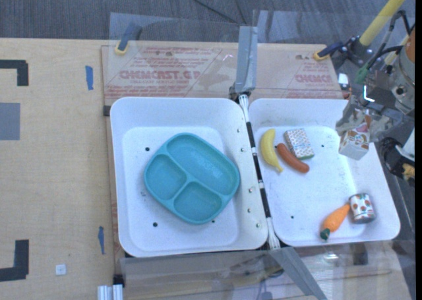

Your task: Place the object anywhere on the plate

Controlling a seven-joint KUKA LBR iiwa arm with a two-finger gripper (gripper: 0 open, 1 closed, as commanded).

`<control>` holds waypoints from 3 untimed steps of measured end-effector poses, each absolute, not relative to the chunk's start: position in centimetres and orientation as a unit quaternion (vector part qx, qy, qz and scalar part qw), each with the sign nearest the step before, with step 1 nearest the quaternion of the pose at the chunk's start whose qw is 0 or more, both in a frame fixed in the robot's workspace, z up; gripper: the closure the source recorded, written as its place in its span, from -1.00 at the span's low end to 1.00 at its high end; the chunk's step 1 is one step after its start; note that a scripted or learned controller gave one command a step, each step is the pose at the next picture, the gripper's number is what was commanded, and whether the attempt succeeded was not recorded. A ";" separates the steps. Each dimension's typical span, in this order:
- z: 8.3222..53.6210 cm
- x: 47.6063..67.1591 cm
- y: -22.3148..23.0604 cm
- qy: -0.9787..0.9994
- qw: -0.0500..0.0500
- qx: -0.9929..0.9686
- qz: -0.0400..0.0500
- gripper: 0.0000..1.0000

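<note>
A teal plate (191,177) with three compartments lies in the left bin (125,160). My gripper (357,128) hangs over the right edge of the right bin (310,193). It is shut on the top of a small white carton with red markings (355,145). The carton is upright and hangs just below the fingers, far to the right of the plate.
The right bin holds a banana (267,149), a sausage (292,158) and a patterned box (299,142) close together near its back left. A carrot (335,219) and a small can (361,207) lie at its front right. A ridge with fasteners (254,173) divides the bins.
</note>
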State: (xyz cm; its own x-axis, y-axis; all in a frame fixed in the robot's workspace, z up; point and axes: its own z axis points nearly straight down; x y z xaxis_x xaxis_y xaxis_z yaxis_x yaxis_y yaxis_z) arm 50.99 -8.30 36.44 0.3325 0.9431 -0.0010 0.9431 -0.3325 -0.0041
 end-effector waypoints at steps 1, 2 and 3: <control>25.8 53.4 -0.7 -0.536 0.001 -0.844 0.001 1.00; 18.3 51.9 7.0 -0.555 0.001 -0.832 0.002 1.00; 18.4 51.9 6.8 -0.553 0.001 -0.833 0.001 -1.00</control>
